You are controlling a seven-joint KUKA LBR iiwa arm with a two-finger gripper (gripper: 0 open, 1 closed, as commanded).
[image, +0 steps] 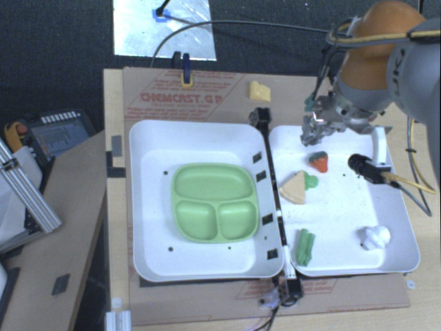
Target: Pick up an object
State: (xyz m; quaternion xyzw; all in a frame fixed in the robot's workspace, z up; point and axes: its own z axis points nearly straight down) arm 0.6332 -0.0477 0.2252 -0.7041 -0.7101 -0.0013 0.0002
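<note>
Over the far-left part of the right bin (344, 212), your gripper (311, 135) hung low, close above the white floor; whether it was open or closed you could not tell from that slanted view, and you could see nothing held in it; just beside it, on the near side, lay a small orange-red toy (318, 161), seemingly apart from the gripper's tip; near that toy sat a tan wedge (294, 187), with a small green bit (311, 181) touching its edge; a green piece (304, 247) lay by the near-left corner of the same bin, and a white lump (375, 237) lay toward the near-right corner; the left bin (148, 164) held a green divided plate (212, 202) in its middle; a yellow block (260, 90) rested on the cardboard (172, 95) beyond both bins.
</note>
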